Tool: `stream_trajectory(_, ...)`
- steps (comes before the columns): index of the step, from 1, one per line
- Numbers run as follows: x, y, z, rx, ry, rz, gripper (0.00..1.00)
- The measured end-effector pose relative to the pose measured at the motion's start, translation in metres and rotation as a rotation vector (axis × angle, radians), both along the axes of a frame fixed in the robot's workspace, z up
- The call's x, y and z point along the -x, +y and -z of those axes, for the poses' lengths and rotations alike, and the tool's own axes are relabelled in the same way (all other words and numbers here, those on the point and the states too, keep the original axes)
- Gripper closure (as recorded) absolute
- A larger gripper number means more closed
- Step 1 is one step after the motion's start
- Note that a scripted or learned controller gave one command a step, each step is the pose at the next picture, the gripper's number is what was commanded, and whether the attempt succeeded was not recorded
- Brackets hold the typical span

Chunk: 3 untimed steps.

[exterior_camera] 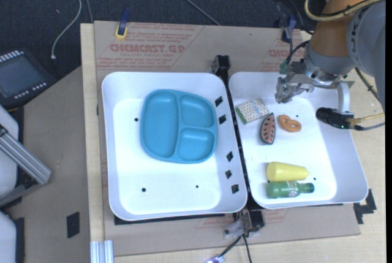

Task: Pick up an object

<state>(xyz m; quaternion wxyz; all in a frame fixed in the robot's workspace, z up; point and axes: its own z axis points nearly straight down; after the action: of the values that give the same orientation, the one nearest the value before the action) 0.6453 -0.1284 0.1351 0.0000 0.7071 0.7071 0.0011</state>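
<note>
Two shallow white bins sit side by side on a cardboard-covered bench [165, 41]. The left bin [122, 151] holds a blue divided plate [179, 125], lying flat toward the bin's far half, with three compartments.

The grey arm [361, 35] with its orange band [335, 29] reaches in from the right and hangs over the far part of the right bin [340, 157]. Its gripper [285, 94] points down over the bin floor just beyond the small items; nothing shows between its tips, and whether they are spread or pressed together cannot be told at this angle.

In the right bin, nearest the front, a yellow bottle-like object [286, 171] lies on its side, and a green bottle [289, 189] lies just in front of it, nearly touching. Farther back, a green-and-white checked packet [252, 111] lies near the bin's left wall, close to the gripper. A watermelon slice toy [267, 129] rests just in front of the packet. Beside it to the right lies a small orange-brown pretzel-like piece [289, 124], apart from the gripper.
</note>
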Motion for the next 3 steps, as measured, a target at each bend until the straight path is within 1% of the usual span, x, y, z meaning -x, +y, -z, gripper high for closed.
stream_trajectory(1,-0.009,0.003,-0.062,0.002,-0.006,-0.002,1.0)
stream_trajectory(2,-0.01,0.003,-0.108,0.002,-0.005,-0.001,1.0)
stream_trajectory(3,-0.005,0.06,-0.097,-0.001,0.004,-0.005,1.0)
